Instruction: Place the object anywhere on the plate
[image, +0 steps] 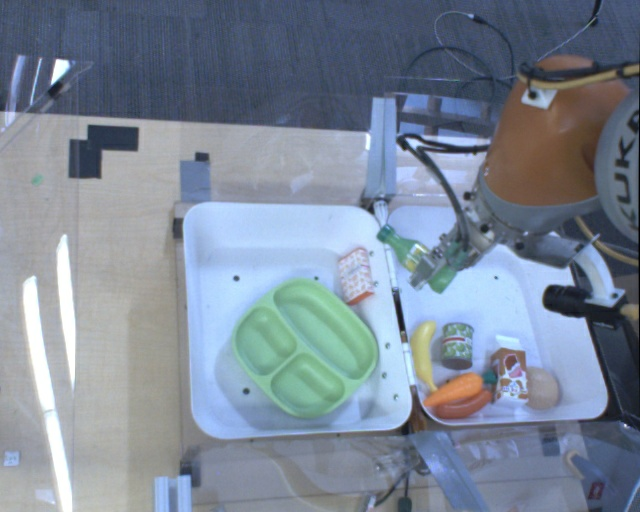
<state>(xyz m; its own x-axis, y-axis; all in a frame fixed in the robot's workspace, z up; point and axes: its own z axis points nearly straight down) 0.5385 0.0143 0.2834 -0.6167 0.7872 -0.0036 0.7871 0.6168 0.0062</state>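
A light green divided plate (305, 347) lies tilted in the left bin (215, 300), toward its front. My gripper (447, 262) hangs over the left part of the right bin, just right of the wall between the bins. It is shut on a small green bottle (412, 255), which lies slantwise in the fingers with its neck pointing up-left over the dividing wall. The bottle is held above the bin floor, up and to the right of the plate.
A small red-and-white carton (354, 275) leans in the left bin beside the plate's far right edge. In the right bin (560, 340) lie a banana (424, 352), a dark can (457, 344), a carrot (460, 392), a small carton (509, 373) and a tan egg-shaped thing (543, 388).
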